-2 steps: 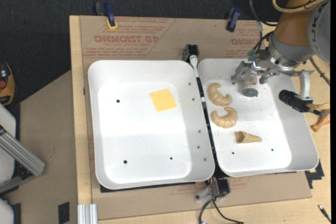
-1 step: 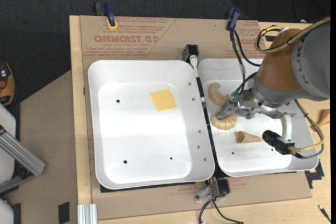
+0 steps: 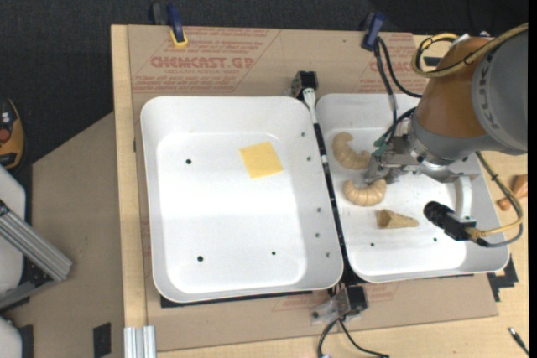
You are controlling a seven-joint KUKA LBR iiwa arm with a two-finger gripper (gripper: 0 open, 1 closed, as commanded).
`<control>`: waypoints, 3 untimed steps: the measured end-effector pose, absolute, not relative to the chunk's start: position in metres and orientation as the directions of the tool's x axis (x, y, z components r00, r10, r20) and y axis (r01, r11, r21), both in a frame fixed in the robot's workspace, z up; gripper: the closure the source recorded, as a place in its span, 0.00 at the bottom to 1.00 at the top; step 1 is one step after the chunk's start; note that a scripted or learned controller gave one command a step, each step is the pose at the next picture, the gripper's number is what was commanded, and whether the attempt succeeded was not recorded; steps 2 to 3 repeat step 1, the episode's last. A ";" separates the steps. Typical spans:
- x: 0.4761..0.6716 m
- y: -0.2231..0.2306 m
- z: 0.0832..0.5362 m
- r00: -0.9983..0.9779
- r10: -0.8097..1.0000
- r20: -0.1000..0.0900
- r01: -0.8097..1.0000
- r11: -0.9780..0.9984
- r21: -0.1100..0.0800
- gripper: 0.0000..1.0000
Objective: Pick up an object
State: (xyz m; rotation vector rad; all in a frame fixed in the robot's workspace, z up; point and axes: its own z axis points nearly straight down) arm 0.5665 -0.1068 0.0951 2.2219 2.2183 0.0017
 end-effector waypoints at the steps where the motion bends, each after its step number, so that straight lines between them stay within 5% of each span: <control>1: 0.607 -0.047 0.192 -0.008 1.000 0.001 1.000 0.008 0.014 1.00; 3: 0.607 -0.047 0.192 -0.008 1.000 0.001 1.000 0.008 0.014 1.00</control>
